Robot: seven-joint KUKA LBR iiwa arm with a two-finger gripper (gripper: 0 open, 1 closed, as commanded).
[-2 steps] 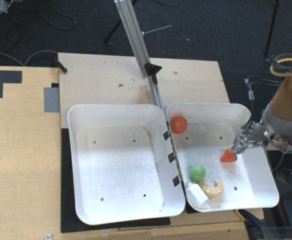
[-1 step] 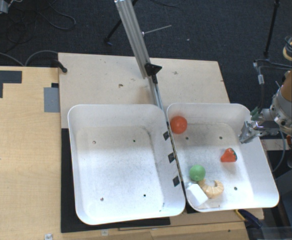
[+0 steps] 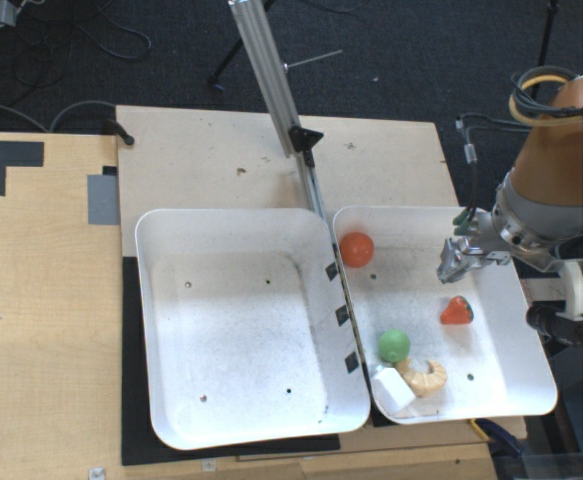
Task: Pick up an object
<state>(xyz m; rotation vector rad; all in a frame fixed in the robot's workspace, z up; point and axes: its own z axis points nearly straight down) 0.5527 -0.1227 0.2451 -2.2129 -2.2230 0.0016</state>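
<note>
The right bin [image 3: 491,393] holds an orange ball [image 3: 357,249] near its far left wall, a green ball [image 3: 393,345], a red strawberry-like piece [image 3: 456,311], a tan croissant-like piece [image 3: 426,375] and a white block [image 3: 393,389] at the front. My gripper [image 3: 455,268] hangs over the right bin's far right part, just above and behind the red piece. Nothing shows between its fingers.
The left bin [image 3: 171,238] lies beside the right one, with black clips [image 3: 342,314] along the shared wall. A slanted metal rail [image 3: 274,88] rises behind the bins. A pale wooden board [image 3: 31,308] covers the left.
</note>
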